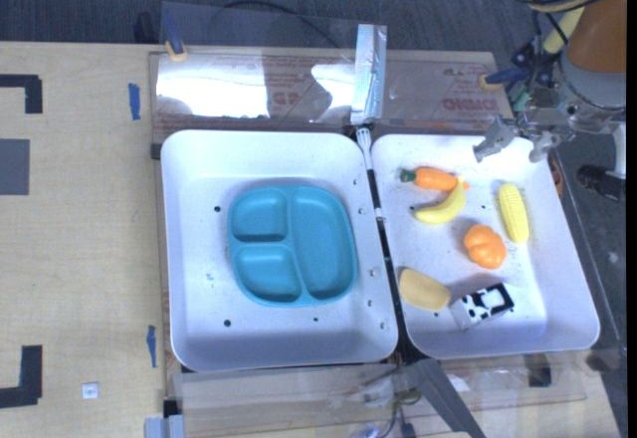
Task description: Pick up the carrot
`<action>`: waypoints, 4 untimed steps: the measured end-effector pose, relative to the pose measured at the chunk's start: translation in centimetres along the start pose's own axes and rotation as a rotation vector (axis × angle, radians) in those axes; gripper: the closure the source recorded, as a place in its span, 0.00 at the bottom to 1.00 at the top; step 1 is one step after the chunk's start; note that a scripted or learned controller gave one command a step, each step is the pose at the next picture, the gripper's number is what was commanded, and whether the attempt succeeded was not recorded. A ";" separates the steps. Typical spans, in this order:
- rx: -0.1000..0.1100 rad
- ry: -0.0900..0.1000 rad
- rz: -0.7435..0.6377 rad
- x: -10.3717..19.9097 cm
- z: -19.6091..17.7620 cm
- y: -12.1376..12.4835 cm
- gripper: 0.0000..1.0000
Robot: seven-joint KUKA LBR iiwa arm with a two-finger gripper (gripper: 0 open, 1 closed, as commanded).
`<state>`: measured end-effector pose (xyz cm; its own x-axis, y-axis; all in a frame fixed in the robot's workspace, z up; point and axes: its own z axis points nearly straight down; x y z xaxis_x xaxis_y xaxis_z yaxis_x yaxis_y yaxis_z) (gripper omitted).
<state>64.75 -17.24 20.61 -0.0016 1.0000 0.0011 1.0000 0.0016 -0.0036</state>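
While hand (513,139) hovers, carrot (434,179) lies apart

Carrot (433,179): small, orange, green stem end pointing left, lying flat, right bin's upper left.

Open white floor lies left of and above the small orange carrot (435,179) in the right shallow white bin (567,312); a curved yellow banana (442,208) touches its underside, while the yellow corn cob (513,211) and round orange fruit (485,246) sit apart, nearer the right wall.
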 end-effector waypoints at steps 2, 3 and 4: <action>-0.004 -0.002 -0.134 6.9 8.8 -0.3 1.00; -0.003 -0.001 -0.134 6.8 8.9 -0.4 0.00; 0.000 -0.001 -0.315 3.3 6.5 -5.5 0.00</action>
<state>59.18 -13.95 14.13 -0.3112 0.9504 0.0015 0.9504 0.3112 -0.0030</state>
